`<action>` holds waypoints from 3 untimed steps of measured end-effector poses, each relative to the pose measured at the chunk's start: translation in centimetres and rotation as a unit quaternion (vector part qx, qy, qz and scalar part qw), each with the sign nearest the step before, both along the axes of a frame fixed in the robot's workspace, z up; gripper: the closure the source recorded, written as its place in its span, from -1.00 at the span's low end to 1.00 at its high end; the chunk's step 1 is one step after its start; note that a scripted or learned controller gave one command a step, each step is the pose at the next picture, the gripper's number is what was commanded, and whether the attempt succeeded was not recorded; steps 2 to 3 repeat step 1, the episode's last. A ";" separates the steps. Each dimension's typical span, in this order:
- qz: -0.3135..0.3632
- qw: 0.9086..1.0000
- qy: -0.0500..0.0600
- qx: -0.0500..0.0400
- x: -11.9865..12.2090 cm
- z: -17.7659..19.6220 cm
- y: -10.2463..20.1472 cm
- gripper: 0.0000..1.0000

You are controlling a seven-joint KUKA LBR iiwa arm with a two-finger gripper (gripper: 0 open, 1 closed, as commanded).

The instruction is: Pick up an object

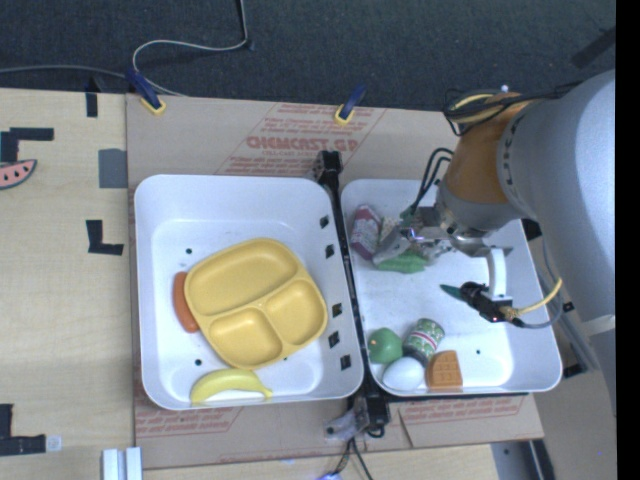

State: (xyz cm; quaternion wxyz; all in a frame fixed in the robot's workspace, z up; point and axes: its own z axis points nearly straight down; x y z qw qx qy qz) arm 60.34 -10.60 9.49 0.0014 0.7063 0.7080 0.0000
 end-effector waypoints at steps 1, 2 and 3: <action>0.000 1.000 0.001 0.001 -3.5 13.4 6.7 1.00; 0.000 1.000 0.001 0.001 -3.5 13.4 6.7 1.00; 0.000 1.000 0.001 0.001 -3.5 13.4 6.7 1.00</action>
